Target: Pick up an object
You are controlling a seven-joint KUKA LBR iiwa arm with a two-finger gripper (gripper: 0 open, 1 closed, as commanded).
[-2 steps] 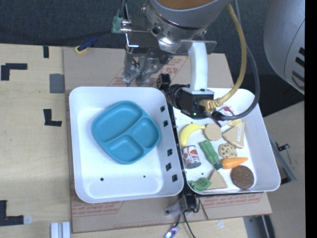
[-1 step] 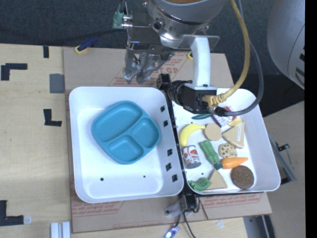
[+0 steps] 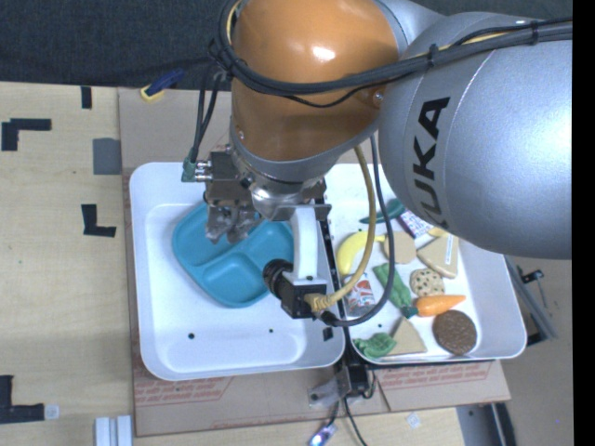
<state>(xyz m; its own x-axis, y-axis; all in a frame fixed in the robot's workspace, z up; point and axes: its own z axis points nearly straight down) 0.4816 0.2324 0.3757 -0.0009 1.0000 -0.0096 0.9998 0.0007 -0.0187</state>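
A blue divided plastic dish (image 3: 230,266) lies in the left white bin (image 3: 186,342). My gripper (image 3: 226,223) hangs low over the dish's upper left part, its fingers at the rim of the dish. The large orange and grey arm covers the back of both bins. In the right white bin (image 3: 507,328) lie toy foods: a yellow banana (image 3: 351,251), an orange carrot (image 3: 439,304), a brown round cookie (image 3: 456,331), a spotted cracker (image 3: 426,282), and green leafy pieces (image 3: 376,345).
Both bins rest on a cardboard sheet (image 3: 158,124) on the wooden bench. A black cable and a yellow cable loop down from the arm over the wall between the bins. The front half of the left bin is bare white floor.
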